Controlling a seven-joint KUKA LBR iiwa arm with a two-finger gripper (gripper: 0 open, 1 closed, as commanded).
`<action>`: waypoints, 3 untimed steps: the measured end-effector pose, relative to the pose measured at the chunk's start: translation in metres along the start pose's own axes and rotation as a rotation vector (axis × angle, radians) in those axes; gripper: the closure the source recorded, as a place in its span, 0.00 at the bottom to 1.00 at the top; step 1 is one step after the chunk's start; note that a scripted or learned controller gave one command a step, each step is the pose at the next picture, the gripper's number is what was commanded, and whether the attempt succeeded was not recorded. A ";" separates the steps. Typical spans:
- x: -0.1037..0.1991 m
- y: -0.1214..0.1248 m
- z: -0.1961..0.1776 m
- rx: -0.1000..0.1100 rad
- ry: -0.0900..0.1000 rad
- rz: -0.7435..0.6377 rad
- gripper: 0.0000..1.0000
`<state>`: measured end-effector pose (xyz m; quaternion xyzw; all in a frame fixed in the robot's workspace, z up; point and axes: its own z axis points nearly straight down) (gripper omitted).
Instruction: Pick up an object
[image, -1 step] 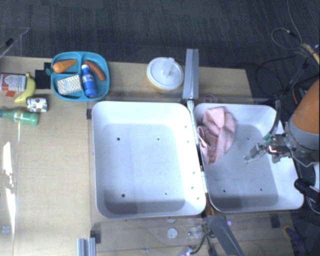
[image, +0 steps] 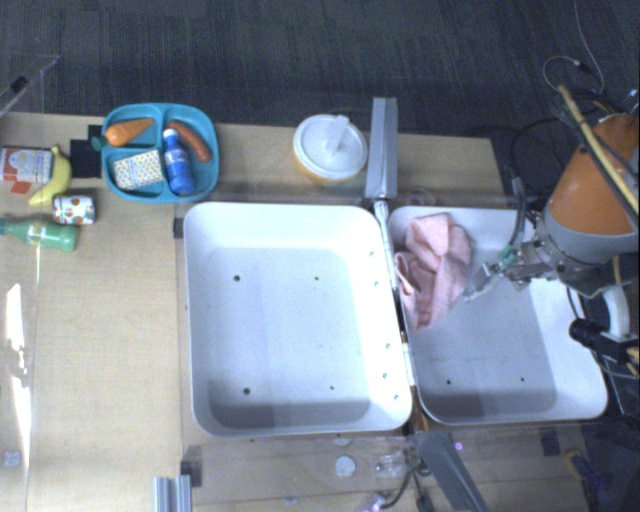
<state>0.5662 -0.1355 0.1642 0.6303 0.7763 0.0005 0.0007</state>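
- One soft, crumpled pink cloth lies against the left wall of the right bin.
- The jaws hover just right of it; how far open, I cannot tell.
- Two smooth white bins; the left bin has rounded corners.

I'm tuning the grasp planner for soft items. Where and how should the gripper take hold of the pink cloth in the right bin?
Probably the pink cloth is best pinched from above at its raised, bunched folds near the top, where the crumpled fabric gives a ridge to close on. Its left edge lies against the right bin's wall, so approach from the open right side.
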 end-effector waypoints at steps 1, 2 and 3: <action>-0.006 0.090 0.075 -0.006 -0.003 -0.198 0.00; -0.004 0.093 0.065 -0.010 -0.002 -0.202 1.00; 0.070 0.121 -0.020 -0.002 0.000 -0.102 1.00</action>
